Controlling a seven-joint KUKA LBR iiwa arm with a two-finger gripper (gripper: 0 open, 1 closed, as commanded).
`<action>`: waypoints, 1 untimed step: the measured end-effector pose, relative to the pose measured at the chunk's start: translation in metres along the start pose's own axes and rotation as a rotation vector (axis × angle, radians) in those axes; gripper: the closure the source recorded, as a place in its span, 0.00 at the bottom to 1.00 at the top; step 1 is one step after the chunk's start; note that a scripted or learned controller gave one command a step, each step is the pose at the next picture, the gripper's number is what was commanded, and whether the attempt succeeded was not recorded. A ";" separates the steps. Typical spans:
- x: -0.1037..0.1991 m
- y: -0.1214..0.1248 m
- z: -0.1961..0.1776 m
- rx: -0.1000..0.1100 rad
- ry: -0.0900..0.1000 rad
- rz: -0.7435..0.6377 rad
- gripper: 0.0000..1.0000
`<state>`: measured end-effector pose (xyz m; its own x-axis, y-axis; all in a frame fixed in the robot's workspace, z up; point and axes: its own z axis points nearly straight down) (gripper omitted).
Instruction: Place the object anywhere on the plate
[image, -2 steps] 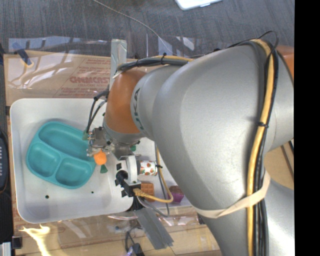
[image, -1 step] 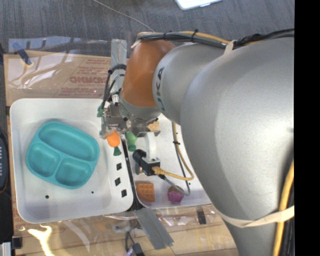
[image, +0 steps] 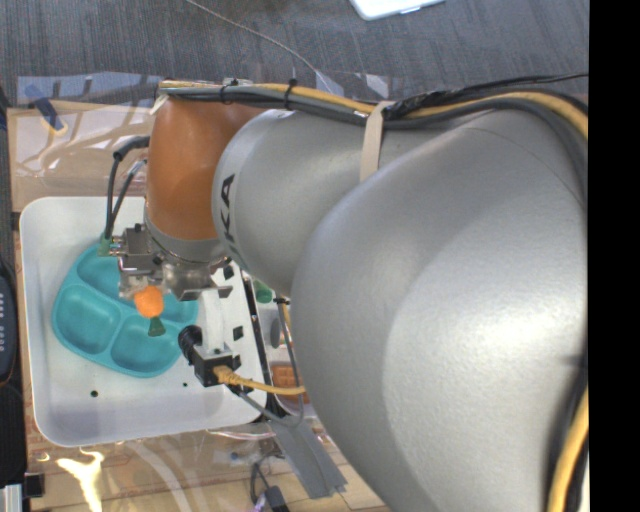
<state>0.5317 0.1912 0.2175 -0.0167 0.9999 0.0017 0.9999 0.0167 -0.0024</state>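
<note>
Seemingly, the placing step is nearly done: the small orange carrot-like object (image: 149, 303) sits over the turquoise divided plastic plate (image: 85, 312) in the left white bin (image: 45, 300), just under the gripper (image: 150, 275). Whether it needs letting go cannot be told.

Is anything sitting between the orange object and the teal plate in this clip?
Nothing visible does. The orange object sits right over the teal divided plate in the left white bin, just under the gripper. Whether it rests on the plate or hangs above it is unclear.
</note>
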 end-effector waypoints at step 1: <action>-0.003 0.001 0.000 0.000 -0.002 0.006 0.00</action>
